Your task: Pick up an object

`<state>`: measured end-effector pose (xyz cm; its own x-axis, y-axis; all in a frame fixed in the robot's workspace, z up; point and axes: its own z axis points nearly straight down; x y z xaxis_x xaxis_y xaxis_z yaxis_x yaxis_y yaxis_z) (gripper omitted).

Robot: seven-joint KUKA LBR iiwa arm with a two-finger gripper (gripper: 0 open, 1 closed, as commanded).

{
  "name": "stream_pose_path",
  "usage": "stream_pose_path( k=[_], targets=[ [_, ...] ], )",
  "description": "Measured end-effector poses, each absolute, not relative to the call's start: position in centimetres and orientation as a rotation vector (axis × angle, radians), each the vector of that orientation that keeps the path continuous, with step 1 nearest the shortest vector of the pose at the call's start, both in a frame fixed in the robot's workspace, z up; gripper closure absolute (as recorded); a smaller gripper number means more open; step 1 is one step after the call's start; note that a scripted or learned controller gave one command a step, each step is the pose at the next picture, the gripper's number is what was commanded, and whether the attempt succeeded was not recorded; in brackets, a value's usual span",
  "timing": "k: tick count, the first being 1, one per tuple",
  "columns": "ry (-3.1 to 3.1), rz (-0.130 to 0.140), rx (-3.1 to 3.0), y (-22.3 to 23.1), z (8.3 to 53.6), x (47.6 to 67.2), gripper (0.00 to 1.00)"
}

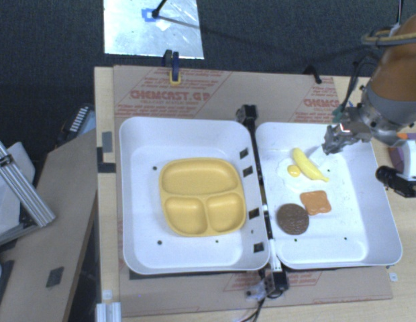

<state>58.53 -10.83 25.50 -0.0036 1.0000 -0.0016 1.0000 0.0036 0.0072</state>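
In the right bin [369, 247] lie a yellow banana [308, 164], a white fried egg with a yellow yolk [290, 170], an orange toast piece [315, 202] and a brown round patty [292, 218]. My gripper [334, 141] hangs over the bin's upper right part, just right of and above the banana's far end. Nothing shows between its fingers. The left bin [137, 180] holds a yellow divided plate [201, 195].
A black divider [255, 180] runs between the two bins. A yellow clamp [173, 69] sits at the bench's back edge, with a shiny sheet [153, 17] behind it. Cardboard lies under both bins.
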Motion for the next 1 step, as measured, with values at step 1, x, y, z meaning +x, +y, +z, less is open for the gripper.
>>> stream_pose_path(
  k=[1],
  targets=[
    [2.232, 0.006, 2.209, -5.47, 25.64, 59.97, 1.0]
  ],
)
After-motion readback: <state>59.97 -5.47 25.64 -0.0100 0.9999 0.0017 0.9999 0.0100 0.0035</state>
